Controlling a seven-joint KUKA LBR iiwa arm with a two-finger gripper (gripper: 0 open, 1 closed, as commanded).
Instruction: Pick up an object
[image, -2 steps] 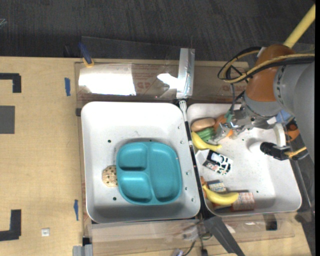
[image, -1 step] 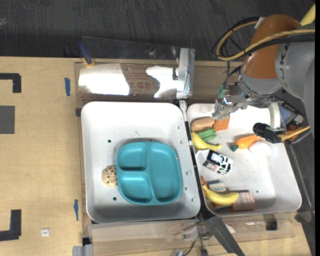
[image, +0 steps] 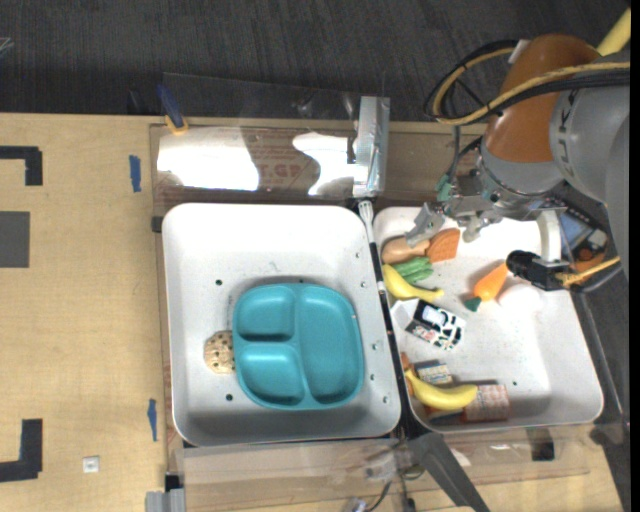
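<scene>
Where crowded: bananas, carrot, box.

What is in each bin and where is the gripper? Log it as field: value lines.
left bin: teal divided tray, cookie touching its left edge
right bin: two bananas, orange carrot piece, black-and-white packet, green item
gripper: over the right bin's far left corner, above an orange block
object held: none visible between its fingers
</scene>
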